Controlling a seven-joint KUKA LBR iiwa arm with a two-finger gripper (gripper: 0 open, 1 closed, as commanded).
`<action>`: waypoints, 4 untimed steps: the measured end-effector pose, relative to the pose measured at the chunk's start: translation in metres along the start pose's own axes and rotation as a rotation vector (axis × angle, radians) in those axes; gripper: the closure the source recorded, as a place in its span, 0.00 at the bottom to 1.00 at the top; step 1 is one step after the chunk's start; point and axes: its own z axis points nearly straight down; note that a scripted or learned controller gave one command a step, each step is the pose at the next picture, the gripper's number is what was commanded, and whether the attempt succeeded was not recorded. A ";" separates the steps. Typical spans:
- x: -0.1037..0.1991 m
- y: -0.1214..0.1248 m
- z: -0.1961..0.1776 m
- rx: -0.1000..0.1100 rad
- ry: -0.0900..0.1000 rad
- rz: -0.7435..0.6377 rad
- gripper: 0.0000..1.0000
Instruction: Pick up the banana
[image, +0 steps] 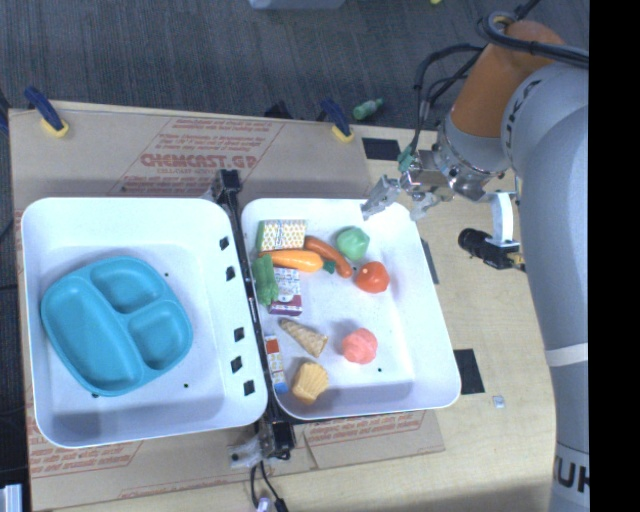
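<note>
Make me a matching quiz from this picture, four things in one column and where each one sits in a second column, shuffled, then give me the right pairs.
Things
1. blue divided plate
2. pincer
3. pink ball
4. green round toy

Places
A. right bin, near its front, beside the cone
B. left bin
C. above the right bin's far right corner
D. right bin, far side, just above the tomato

Pairs: 1-B, 2-C, 3-A, 4-D

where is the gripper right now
The gripper hangs over the far right corner of the right bin, just beyond the green ball.
</note>
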 end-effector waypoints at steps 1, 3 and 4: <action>0.033 -0.086 0.063 0.001 0.001 0.169 0.00; 0.109 -0.120 0.129 0.000 0.001 0.002 0.00; 0.109 -0.120 0.119 0.002 0.001 -0.002 1.00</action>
